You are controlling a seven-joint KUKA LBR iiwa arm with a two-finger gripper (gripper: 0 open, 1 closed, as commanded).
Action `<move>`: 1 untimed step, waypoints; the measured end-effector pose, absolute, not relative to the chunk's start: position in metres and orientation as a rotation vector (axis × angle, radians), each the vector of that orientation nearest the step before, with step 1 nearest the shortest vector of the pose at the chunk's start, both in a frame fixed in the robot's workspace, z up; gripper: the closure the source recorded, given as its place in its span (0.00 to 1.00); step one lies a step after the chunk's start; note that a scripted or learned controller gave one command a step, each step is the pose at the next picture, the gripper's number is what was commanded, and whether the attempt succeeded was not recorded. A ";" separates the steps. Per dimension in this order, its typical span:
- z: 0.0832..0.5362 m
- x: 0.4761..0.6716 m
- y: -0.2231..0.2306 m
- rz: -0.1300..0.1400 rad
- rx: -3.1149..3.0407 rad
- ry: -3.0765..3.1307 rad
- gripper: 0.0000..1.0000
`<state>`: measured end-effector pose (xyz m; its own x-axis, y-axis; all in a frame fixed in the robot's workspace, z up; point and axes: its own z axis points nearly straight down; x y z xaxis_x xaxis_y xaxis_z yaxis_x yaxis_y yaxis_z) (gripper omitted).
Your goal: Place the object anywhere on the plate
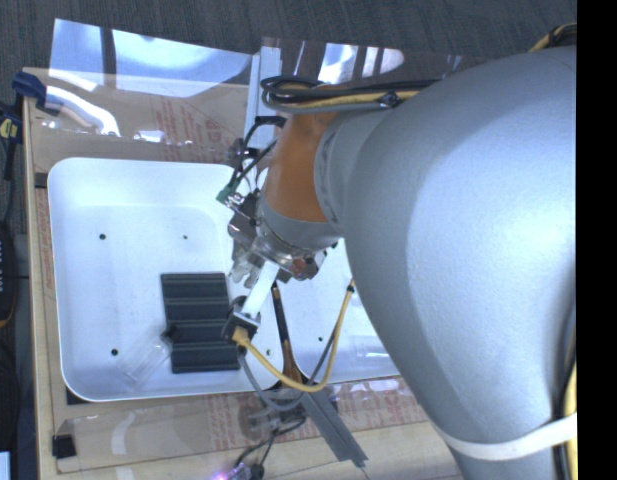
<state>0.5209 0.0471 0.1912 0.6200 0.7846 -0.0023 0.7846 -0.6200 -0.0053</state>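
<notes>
Placement seems undone: black ribbed block lies in the bin beside the gripper, its fingers' state impossible to tell.

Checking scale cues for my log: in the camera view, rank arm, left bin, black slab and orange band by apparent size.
1. arm, though nearness to the camera inflates it.
2. left bin.
3. black slab and orange band look alike; unranked, since the band sits nearer the camera.
</notes>
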 end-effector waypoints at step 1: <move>0.195 0.492 0.169 0.009 -2.854 -1.306 1.00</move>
<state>0.4923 0.1691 0.1946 0.6539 0.7566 -0.0040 0.7566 -0.6539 -0.0053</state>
